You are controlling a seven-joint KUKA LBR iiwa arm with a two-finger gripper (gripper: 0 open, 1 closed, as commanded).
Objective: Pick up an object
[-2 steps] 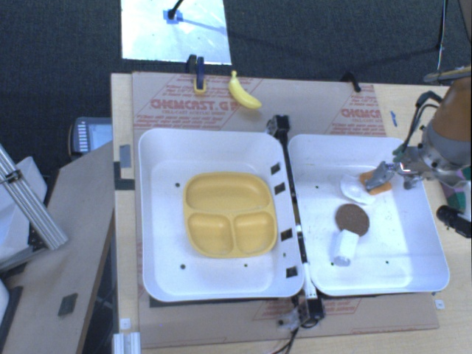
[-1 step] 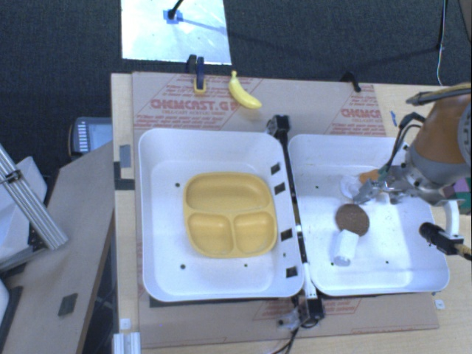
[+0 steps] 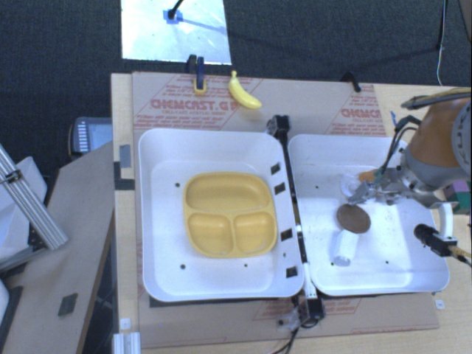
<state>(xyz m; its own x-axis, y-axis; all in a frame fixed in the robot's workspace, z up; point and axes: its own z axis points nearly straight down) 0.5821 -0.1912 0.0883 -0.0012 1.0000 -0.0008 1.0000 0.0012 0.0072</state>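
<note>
Claw (image 3: pixel 361 192) hangs low in the right bin (image 3: pixel 324 275), just above the brown disc (image 3: pixel 353 218); whether it is wide or narrow I cannot tell. That disc lies flat near the bin's middle, with a small white cylinder (image 3: pixel 343 247) just beside it. Being thin and stiff, the disc probably offers only its rim. The cylinder looks light, apt to roll, and easier to pinch across its sides.

Red "CHEMCAST" lettering marks the brown board (image 3: pixel 184 103).
</note>
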